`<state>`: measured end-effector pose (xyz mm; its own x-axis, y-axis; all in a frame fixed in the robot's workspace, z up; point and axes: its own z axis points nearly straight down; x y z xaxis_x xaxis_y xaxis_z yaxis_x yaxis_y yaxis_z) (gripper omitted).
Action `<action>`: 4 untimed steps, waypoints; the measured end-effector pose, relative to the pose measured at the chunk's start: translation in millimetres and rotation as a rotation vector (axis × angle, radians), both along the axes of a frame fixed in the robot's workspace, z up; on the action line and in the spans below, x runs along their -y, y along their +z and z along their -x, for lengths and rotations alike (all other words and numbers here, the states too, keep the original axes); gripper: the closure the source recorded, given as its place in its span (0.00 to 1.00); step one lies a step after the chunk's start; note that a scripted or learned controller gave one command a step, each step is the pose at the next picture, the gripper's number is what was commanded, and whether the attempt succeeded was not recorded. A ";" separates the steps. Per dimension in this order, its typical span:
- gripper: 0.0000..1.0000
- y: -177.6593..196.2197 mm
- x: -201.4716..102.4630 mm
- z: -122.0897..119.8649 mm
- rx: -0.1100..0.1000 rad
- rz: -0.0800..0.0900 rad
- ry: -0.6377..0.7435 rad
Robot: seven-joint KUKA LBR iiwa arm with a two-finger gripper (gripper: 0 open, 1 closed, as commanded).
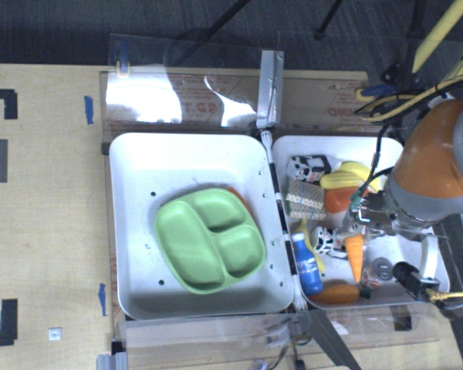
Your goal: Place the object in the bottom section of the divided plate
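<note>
On the wooden table (46, 206), the green divided plate (209, 240) sits in the left bin (131, 206) while the gripper (368, 220), its state impossible to tell, hovers over the right bin's (417, 257) clutter beside a small, probably light, stiff carrot (355, 256), best pinched mid-body.

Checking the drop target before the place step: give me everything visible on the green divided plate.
The green divided plate is a matte, plastic-looking tray with rounded corners and raised ridges splitting it into three sections: one large along its left and lower side, two smaller on its right. All three look bare. It lies flat but rotated, in the left white bin, resting on the bin floor near the middle. Something orange-red peeks out from under its upper right edge; I cannot tell what. Nothing else touches it.
</note>
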<state>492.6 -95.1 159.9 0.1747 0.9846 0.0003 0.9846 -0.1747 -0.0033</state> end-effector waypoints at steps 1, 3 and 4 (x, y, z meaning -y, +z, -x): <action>1.00 32.3 -61.5 13.3 0.002 0.002 -0.157; 1.00 23.5 -112.5 13.5 -0.001 0.001 -0.179; 1.00 23.3 -171.8 -12.5 0.001 0.002 -0.166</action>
